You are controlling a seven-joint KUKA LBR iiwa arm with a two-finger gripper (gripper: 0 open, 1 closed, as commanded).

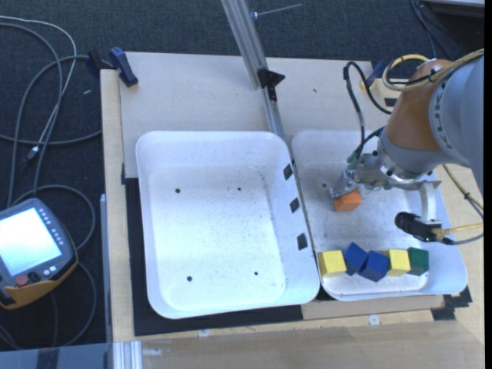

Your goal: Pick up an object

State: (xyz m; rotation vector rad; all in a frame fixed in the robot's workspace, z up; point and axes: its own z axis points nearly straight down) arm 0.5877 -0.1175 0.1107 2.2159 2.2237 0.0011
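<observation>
1. The grey arm with its orange band reaches in over the right edge of the worktop (200,75), and its gripper (347,184) hangs low over the right-hand shallow white bin (311,148), near that bin's centre.

2. A small orange block (347,200) lies on the bin floor directly below the gripper tip and looks to be touching it. This is probably the object chosen for the pick, since it sits alone with free space on every side.

3. I cannot tell whether the jaws are spread or pressed together; the wrist body hides them from above. Nothing shows the orange block lifted or gripped, so the pick should be treated as not yet made.

4. Along the front edge of the same bin, five small blocks sit in a tight row: a yellow cube (332,263), two blue cubes (355,257) (375,266), another yellow cube (399,261) and a green cube (417,260). Packed against each other and the rim, they leave little room for jaws, which likely makes them poorer targets.

5. The left-hand white bin (154,148) lies beside it, with their rims meeting along the middle of the worktop.

6. A slanted metal pole (244,33) crosses the back edge of the worktop, well apart from the gripper.
</observation>
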